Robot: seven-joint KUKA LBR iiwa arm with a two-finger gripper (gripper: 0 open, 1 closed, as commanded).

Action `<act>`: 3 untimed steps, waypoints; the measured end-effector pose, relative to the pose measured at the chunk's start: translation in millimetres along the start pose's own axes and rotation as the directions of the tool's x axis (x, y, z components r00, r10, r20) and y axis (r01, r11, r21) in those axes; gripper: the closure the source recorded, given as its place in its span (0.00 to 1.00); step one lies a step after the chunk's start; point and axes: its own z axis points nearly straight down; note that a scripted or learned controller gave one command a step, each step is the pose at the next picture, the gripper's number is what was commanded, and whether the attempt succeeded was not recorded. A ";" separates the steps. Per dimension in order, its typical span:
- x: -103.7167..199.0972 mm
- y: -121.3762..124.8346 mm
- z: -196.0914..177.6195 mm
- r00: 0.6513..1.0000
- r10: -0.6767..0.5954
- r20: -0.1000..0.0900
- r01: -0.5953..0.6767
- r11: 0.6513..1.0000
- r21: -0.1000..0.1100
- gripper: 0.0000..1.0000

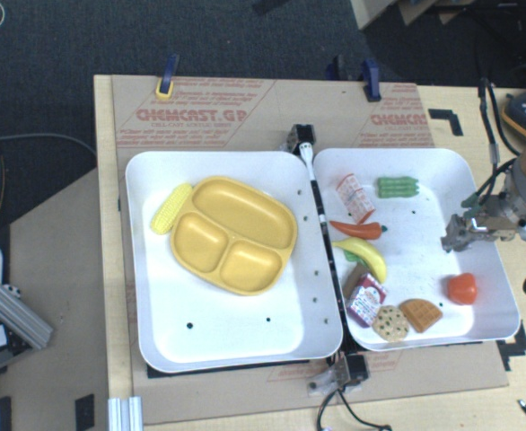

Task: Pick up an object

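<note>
Red tomato [461,288] lower right of frame, just below claw [454,237]; can't tell claw state. Approx: drop straight over it, centre before closing.

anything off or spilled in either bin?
Nothing spilled or damaged. The yellow divided plate sits askew in the left bin, with the corn cob leaning against its upper-left rim. In the right bin, most items crowd the left wall; the tomato sits apart near the gripper.

Grey metal gripper [454,238] showing above right bin [442,164], black cables [489,124] trailing beside rounded grey wrist housing [525,196].
</note>
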 end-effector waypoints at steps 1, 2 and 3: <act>34.4 39.8 5.9 1.000 -0.004 -0.001 0.004 1.000 0.001 1.00; 63.1 96.9 5.1 1.000 -0.005 -0.002 0.005 1.000 -0.001 1.00; 72.6 105.7 -2.5 1.000 -0.001 -0.002 0.001 1.000 0.001 1.00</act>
